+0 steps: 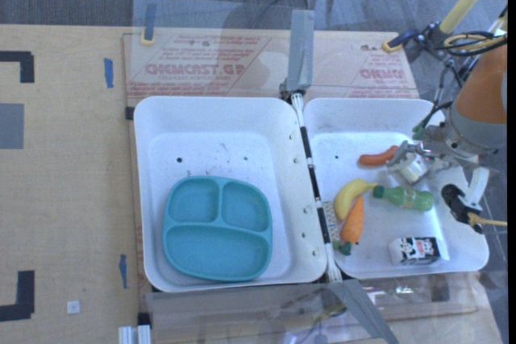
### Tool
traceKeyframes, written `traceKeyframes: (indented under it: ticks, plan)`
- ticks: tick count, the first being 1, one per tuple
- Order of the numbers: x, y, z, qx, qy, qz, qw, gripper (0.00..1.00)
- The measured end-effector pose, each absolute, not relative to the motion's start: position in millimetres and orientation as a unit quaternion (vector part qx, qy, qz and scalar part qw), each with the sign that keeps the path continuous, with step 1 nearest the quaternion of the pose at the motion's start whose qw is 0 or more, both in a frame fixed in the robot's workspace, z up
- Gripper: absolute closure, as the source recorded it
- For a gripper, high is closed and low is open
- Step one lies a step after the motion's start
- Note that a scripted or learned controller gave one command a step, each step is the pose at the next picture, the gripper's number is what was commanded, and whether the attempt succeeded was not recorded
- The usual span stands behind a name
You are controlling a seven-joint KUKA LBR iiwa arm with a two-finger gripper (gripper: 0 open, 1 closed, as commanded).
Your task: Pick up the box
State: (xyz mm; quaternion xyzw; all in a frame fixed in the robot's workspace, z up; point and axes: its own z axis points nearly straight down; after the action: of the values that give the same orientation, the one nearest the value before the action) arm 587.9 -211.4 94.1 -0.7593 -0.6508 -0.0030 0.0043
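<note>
The box (pixel 417 250) is a small white carton with black print, lying on its side near the front right corner of the right bin (pixel 322 125). My gripper (pixel 408 163) hangs over the middle of the same bin, well behind the box and apart from it. It sits just right of an orange-red sausage (pixel 376 159) and just above a green bottle (pixel 404 198). The box lies free in the bin with nothing touching it.
A yellow banana (pixel 351 194) and an orange carrot (pixel 352 222) lie left of the box, by the bin divider. A teal divided plate (pixel 217 230) fills the front of the left bin (pixel 153 133). Cables and a yellow pole stand at the back right.
</note>
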Motion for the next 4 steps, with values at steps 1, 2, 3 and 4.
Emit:
traceKeyframes:
  ticks: [1, 2, 3, 4]
  plan:
    - [587.9, -215.0, 104.9, -0.760, -0.650, -0.0012, 0.000, 1.00]
    - [612.8, -148.6, 233.5, -0.767, -0.641, -0.0003, -0.001, 1.00]
    - [655.1, -82.9, 240.2, -0.833, -0.554, -0.0002, -0.001, 1.00]
    - [658.7, -18.7, 388.3, -0.902, -0.432, 0.0003, 0.000, 1.00]
